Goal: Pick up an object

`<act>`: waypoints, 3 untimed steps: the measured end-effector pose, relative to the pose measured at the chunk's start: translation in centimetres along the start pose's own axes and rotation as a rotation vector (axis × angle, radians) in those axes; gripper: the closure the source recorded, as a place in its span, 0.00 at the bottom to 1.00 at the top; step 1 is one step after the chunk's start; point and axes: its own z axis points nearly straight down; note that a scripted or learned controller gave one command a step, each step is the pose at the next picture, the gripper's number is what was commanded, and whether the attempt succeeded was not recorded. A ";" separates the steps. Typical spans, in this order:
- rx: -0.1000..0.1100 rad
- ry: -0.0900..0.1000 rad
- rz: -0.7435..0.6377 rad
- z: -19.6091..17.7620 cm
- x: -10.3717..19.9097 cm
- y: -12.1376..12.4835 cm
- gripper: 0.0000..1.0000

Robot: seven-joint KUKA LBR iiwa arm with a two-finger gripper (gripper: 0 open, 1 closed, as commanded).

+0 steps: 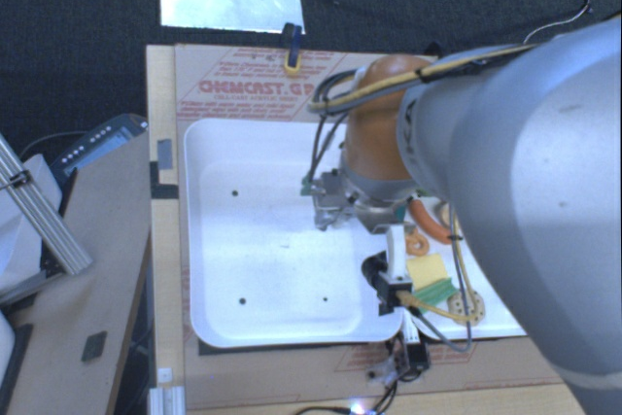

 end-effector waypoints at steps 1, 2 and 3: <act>-0.020 0.000 0.008 -23.9 -8.8 -2.9 1.00; 0.012 -0.002 0.008 -10.6 -11.3 -6.5 1.00; -0.002 0.000 -0.002 -12.5 -5.3 -5.8 1.00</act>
